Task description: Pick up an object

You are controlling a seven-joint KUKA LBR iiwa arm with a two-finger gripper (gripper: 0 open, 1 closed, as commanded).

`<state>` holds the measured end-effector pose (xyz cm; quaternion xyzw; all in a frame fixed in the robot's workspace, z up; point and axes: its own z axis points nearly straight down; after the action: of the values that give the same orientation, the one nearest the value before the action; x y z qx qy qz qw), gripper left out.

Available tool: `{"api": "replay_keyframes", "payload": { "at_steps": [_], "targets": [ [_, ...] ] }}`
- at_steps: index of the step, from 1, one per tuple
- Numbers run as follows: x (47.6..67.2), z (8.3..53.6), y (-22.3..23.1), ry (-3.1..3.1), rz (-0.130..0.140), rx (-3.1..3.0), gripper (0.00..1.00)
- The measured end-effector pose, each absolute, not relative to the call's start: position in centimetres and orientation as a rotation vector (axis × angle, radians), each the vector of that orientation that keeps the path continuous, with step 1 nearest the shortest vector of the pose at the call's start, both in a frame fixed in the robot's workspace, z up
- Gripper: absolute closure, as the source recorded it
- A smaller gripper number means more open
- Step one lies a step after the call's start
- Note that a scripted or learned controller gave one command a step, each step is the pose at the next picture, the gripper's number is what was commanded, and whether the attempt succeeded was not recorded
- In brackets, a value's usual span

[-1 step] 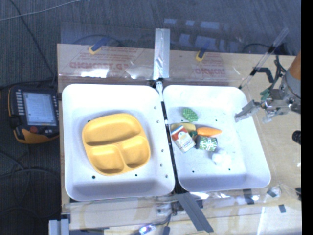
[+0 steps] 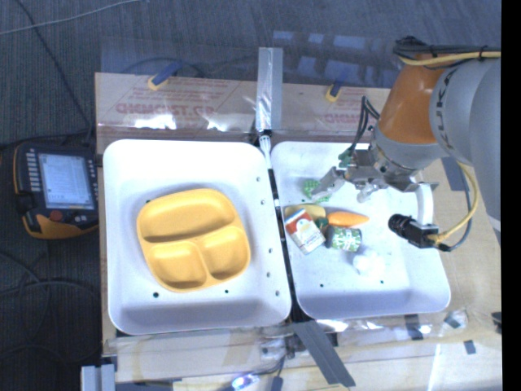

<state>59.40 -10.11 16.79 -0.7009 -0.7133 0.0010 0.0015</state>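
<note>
Camera view, left to right: left bin (image 2: 122, 243) holds a yellow divided tray (image 2: 194, 237); right bin (image 2: 407, 287) holds a green packet (image 2: 314, 187), carton (image 2: 304, 231), carrot (image 2: 348, 217) and green can (image 2: 344, 239). Gripper (image 2: 352, 182) hovers over the far side — fingers apart, nothing between them (approach step, I judge). Next: descend onto one item.

Pincer (image 2: 348, 182) hangs over right bin (image 2: 423, 287) beside carrot (image 2: 348, 217); yellow tray (image 2: 194, 238) fills left bin (image 2: 122, 300).
</note>
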Motion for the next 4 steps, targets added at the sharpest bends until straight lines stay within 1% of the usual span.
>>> {"api": "replay_keyframes", "payload": {
  "at_steps": [1,2,3,4],
  "targets": [
    [56.2,9.1,-13.6,-2.046,-0.011,-2.396,0.0],
    [65.4,9.0,-11.9,-2.079,-0.01,-2.369,0.0],
    [58.1,11.4,-10.0,-2.046,0.006,-2.384,0.0],
    [57.8,18.3,-2.2,-1.921,0.006,-2.484,0.0]
  ]
}}
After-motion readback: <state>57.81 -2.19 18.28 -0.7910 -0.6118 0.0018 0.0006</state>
